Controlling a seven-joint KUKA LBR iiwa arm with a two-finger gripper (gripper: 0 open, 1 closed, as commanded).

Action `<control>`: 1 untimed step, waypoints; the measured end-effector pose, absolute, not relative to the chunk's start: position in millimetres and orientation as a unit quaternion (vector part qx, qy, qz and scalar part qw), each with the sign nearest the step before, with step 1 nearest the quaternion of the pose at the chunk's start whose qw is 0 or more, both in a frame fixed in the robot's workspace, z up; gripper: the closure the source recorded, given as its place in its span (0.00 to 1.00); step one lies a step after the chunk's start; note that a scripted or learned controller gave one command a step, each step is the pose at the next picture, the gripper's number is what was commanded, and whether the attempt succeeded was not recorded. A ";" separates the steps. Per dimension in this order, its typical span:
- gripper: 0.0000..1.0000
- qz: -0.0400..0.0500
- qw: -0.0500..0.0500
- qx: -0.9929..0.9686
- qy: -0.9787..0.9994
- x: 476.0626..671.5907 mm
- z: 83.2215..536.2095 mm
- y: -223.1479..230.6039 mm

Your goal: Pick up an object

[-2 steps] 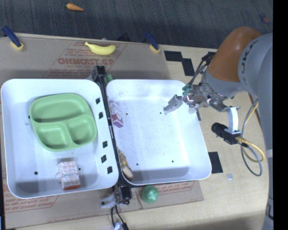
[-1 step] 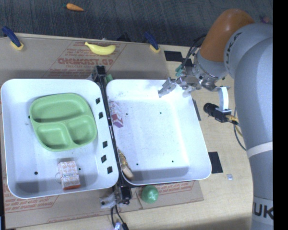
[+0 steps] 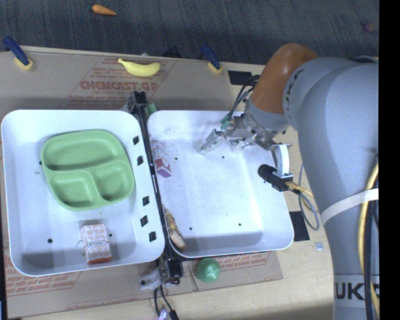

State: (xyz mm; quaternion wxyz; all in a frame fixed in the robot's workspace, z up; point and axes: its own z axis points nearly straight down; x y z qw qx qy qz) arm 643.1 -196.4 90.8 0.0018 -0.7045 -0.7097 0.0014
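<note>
My end effector [image 3: 212,141] hangs low over the far part of the right bin [image 3: 220,199], tilted and pointing left. From this slant I cannot tell whether it is apart or together, and nothing shows in its grip.

The likeliest thing for me to pick is the small carton [image 3: 161,160]. It lies against the bin's left wall, near my tip but not touching it. A pale scrap [image 3: 175,235] sits in the same bin's near-left corner, too small to name. Both hug the wall, so I judge a grasp there will be awkward, with little room on the wall side.

The left bin [image 3: 20,179] holds a green tray [image 3: 87,169] and, nearer, a packet [image 3: 95,242]. Both are well apart from me. A banana [image 3: 140,66] lies beyond the bins and a green ball [image 3: 208,269] lies on the desk just in front of the right bin. I take the pick as not yet made.
</note>
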 end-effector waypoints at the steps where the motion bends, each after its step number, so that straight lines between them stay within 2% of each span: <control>1: 0.00 0.001 0.001 -0.705 -0.709 529.3 140.5 -212.0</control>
